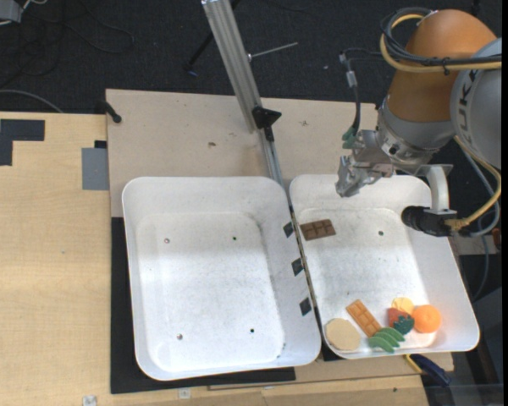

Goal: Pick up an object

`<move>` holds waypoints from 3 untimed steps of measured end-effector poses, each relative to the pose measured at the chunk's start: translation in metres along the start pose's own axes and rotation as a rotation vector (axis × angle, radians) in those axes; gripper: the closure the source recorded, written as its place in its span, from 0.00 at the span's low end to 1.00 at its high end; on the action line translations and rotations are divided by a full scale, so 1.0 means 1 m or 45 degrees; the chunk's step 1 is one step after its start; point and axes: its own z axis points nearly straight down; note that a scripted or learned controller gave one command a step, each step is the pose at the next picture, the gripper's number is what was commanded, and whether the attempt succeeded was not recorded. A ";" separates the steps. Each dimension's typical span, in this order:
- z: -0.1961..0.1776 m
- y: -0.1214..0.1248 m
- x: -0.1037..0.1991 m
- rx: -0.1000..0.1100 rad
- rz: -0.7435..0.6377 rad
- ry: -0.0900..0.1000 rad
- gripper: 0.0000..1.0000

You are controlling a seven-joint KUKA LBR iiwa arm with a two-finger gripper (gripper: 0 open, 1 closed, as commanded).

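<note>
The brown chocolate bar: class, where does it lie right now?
In the camera view, the brown chocolate bar lies flat in the right bin, near its far left corner, below the gripper and apart from the toy food cluster.

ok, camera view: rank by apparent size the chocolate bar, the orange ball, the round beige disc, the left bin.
1. left bin
2. round beige disc and chocolate bar: look about alike, so not ranked
3. orange ball

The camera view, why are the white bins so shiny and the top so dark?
In the camera view, light from above falls brightly on the two shallow white plastic bins, washing out their rims; the floor behind the bench is dim, so cables barely show. The grey metal tool looks slightly soft, and the small toys are tiny, not sharp.
</note>
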 end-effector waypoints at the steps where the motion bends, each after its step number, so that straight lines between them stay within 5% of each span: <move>1: -0.001 -0.026 0.036 -0.001 0.000 -0.001 1.00; 3: 0.017 -0.069 0.129 0.002 -0.001 -0.001 1.00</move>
